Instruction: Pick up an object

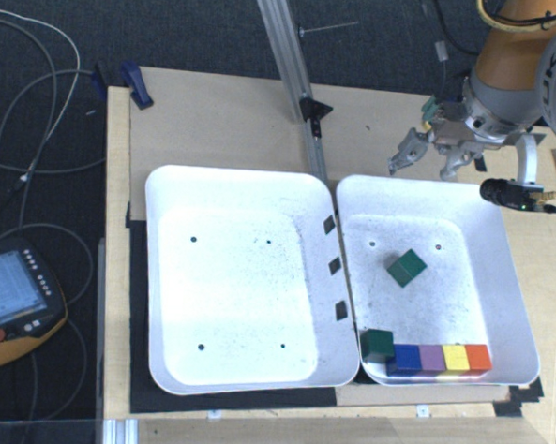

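Left bin [167, 200]: bare, nothing to grab.
Right bin [502, 239]: green cube [407, 268] lies loose mid-floor, tilted.
Row [427, 355]: packed at near wall; fingers may jam.
Gripper [435, 157]: far, spread open, holding nothing; descent may nudge cube.

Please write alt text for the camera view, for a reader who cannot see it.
The robot's open hand hangs above the back rim of the right bin, holding nothing. This bin holds a loose green block and a front row of coloured blocks.
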